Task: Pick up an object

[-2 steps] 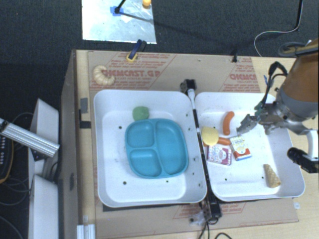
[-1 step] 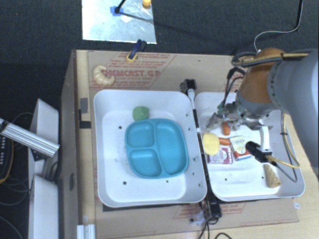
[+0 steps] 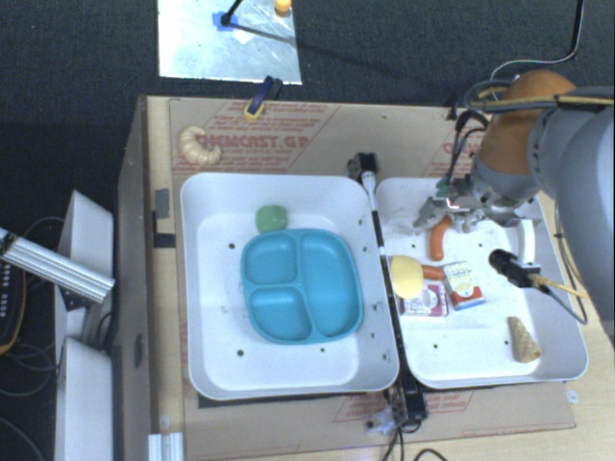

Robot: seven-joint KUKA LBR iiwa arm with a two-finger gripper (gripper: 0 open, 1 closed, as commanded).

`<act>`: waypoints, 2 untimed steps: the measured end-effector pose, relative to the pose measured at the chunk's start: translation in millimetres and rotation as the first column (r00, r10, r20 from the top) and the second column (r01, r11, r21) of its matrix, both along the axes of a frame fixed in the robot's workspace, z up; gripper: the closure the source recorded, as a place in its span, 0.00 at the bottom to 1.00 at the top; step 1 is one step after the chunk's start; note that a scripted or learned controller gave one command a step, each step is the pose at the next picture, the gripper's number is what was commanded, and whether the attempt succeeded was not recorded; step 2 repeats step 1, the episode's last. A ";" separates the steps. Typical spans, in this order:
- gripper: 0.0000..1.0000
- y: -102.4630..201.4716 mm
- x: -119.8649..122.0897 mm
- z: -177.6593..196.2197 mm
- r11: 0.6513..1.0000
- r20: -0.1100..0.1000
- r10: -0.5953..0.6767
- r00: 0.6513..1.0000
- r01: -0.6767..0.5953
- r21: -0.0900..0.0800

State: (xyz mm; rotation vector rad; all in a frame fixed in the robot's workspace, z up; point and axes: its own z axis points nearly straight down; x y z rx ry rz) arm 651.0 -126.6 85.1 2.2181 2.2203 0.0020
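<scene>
Silver sheet [image 3: 229,27] on dark floor [image 3: 77,65], pale curled thing [image 3: 199,144] on brown cardboard [image 3: 317,134].

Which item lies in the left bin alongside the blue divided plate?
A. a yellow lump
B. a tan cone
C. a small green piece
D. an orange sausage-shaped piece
C: the small green piece lies in the left bin, right by the far edge of the blue divided plate.
</scene>
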 end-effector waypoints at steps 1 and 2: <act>1.00 0.4 1.1 11.1 1.000 0.003 0.001 1.000 -0.001 0.000; 1.00 0.4 1.1 11.1 1.000 0.003 0.001 1.000 -0.001 0.000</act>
